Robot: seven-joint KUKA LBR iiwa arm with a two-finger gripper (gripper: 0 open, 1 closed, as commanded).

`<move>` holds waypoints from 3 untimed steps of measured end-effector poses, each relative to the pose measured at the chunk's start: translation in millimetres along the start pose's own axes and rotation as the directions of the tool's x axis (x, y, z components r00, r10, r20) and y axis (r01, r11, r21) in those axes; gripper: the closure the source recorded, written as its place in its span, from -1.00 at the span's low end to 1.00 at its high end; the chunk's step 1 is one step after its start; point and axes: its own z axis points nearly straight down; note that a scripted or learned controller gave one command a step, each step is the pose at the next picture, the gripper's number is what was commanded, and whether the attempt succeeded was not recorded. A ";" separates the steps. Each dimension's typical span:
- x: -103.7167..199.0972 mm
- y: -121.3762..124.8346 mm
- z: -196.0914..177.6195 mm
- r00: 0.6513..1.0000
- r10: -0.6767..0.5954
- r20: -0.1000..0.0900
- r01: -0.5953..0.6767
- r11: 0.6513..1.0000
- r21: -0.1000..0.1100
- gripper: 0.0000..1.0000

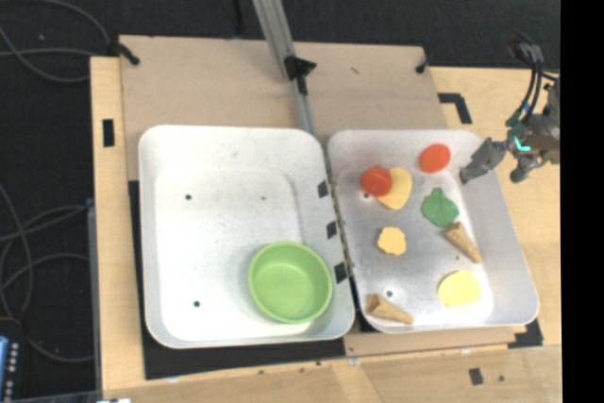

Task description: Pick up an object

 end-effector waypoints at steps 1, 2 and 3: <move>8.3 -1.5 50.9 1.000 0.004 0.002 -0.004 1.000 0.005 -1.00; 11.2 -0.8 113.0 1.000 0.005 0.001 -0.005 1.000 0.007 -1.00; 5.2 5.8 160.4 1.000 0.006 0.003 -0.006 1.000 0.005 -1.00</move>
